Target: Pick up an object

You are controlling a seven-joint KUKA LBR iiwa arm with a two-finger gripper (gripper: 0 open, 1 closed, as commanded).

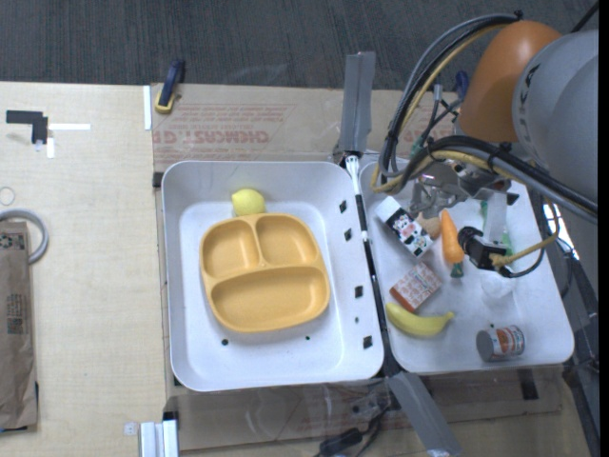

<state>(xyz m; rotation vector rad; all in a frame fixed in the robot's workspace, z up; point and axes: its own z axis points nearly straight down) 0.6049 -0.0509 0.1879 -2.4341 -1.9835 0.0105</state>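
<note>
In the right bin (547, 303), the gripper (445, 196) hangs low over the far end, among a tangle of cables, with the grey arm (561, 74) and its orange band reaching in from the right. Whether the fingers are spread or pressed together cannot be told: the wrist hardware and cabling cover them from above.

Several candidate objects lie just beside or below the gripper. A small white carton with black spots (403, 228) sits toward the bin's left wall, an orange carrot-like piece (451, 238) lies next to it, and a red-and-white packet (416, 287) rests nearer the middle. A banana (420, 321) lies along the near edge and a small can (501, 342) lies on its side toward the near right corner. All of them appear to rest on the bin floor.

The left bin (186, 350) carries a yellow divided plate (264, 272) with a lemon (248, 201) touching its far rim.

As a judgement, the task is at the approach or grasp stage: the gripper is down among the objects, nothing is visibly lifted, so securing one and raising it clear remains.
</note>
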